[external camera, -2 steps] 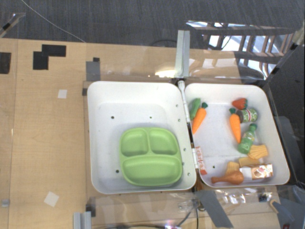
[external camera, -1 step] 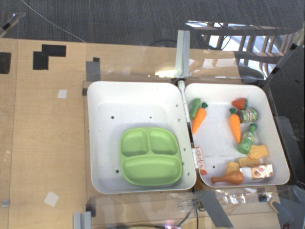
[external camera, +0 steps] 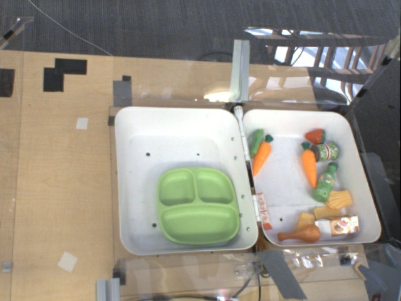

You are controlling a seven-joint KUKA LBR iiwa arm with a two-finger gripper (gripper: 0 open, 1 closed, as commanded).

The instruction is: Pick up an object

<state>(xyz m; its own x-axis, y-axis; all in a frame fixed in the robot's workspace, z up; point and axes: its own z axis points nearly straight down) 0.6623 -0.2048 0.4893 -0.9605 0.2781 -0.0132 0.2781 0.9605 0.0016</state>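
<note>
Pre-grasp stage: nothing picked yet, all candidates lie in the right bin (external camera: 285, 196).
Left bin (external camera: 135, 168) holds a green divided plate (external camera: 198, 204). Right bin: carrot (external camera: 261, 155) touching a green vegetable (external camera: 255, 140) near the divider; second carrot (external camera: 309, 167) below a red piece, probably a strawberry (external camera: 314, 135), with a small can (external camera: 326, 151) just beside it; green bottle (external camera: 325, 185); along the near edge a drumstick (external camera: 301, 234), a small carton (external camera: 343, 226) and yellow-tan pieces I can't identify. Finger state: cannot tell. My read: target selection comes first. The carrot by the divider looks the easiest, open floor on its right side, but the bin wall and green vegetable are close on its left, so the approach needs to come straight down with the fingers across its narrow axis.
</note>
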